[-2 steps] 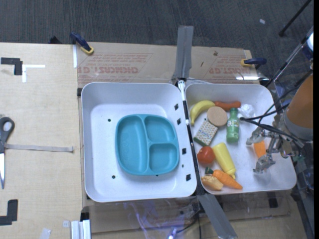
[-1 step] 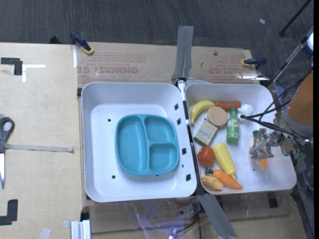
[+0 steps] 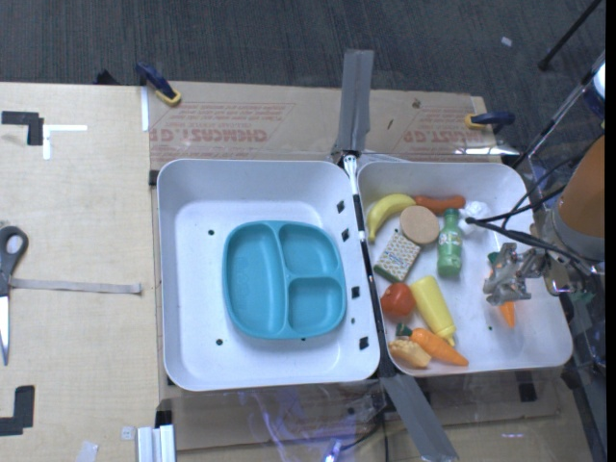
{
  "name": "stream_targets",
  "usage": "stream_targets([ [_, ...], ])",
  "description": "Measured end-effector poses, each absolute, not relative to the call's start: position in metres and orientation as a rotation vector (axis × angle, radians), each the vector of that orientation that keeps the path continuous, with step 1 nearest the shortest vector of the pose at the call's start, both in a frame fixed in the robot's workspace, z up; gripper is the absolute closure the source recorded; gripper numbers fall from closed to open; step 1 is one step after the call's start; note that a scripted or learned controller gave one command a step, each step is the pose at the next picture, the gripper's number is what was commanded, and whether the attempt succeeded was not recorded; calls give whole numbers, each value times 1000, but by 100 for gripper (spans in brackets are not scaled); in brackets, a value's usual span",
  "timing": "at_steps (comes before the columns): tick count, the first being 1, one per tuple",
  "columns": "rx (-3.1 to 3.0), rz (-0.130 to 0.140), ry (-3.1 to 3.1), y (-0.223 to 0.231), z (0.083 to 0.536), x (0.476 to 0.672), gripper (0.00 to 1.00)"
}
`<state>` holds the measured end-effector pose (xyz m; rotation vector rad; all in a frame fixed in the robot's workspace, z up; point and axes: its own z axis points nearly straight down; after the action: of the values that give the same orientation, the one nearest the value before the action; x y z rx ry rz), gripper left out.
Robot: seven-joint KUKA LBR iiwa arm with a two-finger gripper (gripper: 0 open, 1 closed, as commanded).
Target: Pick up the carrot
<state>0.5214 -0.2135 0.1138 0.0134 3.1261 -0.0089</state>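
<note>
- The end effector (image 3: 504, 282) hangs over the right side of the right bin (image 3: 481, 174), with a small orange piece (image 3: 508, 314) showing just under its fingertips. Whether the fingers grip that piece or merely stand over it, I cannot tell, nor how far apart they are.
- That orange piece looks like a small carrot, though it is too small to be sure. A clearer carrot (image 3: 440, 346) lies at the bin's near edge, touching a bread-like piece (image 3: 409, 355) and just below a yellow bottle (image 3: 434, 305).
- A third orange item (image 3: 441, 203) lies by the far wall beside the banana (image 3: 389, 211).
- Between them sit a tomato (image 3: 397, 300), a cracker (image 3: 397, 255), a round brown biscuit-like disc (image 3: 420, 225) and a green bottle (image 3: 449, 243).
- The left bin (image 3: 183, 258) carries a teal divided plate (image 3: 285, 279); scissors (image 3: 8, 287) lie on the worktop (image 3: 77, 258) at far left.
- Risks, as I judge them: a shallow pinch on the small piece's tip could let it slip on lifting; closeness to the bin's right wall may cramp the fingers; and going for the near carrot instead risks nudging the bread or bottle.
</note>
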Motion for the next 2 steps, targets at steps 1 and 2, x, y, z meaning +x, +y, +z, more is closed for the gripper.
stream_targets([
  [1, 6, -13, 3121, -213, 124, 524, 100],
  [2, 0, -16, 3116, -212, 134, 527, 100],
])
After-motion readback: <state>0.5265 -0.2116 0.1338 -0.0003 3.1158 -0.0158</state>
